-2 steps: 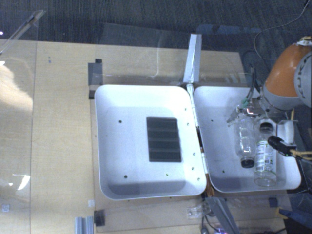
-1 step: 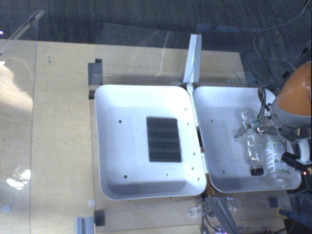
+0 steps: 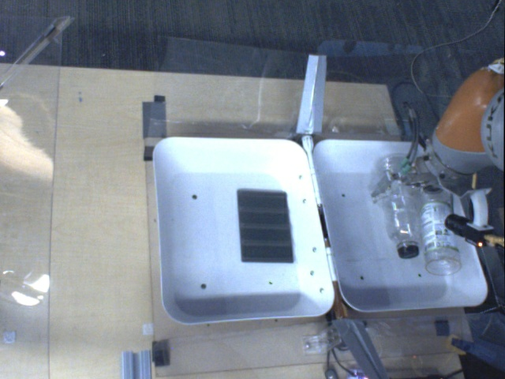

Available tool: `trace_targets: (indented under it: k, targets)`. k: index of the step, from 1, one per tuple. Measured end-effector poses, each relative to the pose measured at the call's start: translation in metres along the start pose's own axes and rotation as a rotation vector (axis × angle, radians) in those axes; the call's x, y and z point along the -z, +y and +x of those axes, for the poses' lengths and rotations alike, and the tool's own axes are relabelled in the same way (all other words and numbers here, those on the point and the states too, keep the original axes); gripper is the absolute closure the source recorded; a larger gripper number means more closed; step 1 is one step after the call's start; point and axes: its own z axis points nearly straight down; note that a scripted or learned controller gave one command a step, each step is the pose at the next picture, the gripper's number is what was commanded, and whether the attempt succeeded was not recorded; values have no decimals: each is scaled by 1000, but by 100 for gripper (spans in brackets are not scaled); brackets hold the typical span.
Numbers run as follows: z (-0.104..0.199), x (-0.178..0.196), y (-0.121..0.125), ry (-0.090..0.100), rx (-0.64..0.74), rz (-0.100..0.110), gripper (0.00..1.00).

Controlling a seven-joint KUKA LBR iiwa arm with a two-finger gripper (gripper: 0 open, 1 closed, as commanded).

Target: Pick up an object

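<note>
A black ribbed rectangular block [image 3: 265, 226] lies flat in the middle of the left bin [image 3: 181, 172]. My gripper [image 3: 404, 212] hangs low over the right half of the right bin [image 3: 355, 235], reaching in from the right below the orange band. A clear plastic thing like a small bottle [image 3: 439, 242] lies right beside it, pointing toward the bin's front. Glare and the see-through plastic hide whether the gripper touches it. The gripper is well away from the black block.
A metal divider post [image 3: 312, 93] stands at the back between the two bins. The bins' raised rims meet at the centre seam [image 3: 319, 212]. Wooden bench surface [image 3: 87, 212] spreads to the left, with a clear sheet over it.
</note>
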Motion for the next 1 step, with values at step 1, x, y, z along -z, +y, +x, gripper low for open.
trace_targets:
  k: [1]
  targets:
    - [-6, -2, 47, 12, 118, 28, 0]
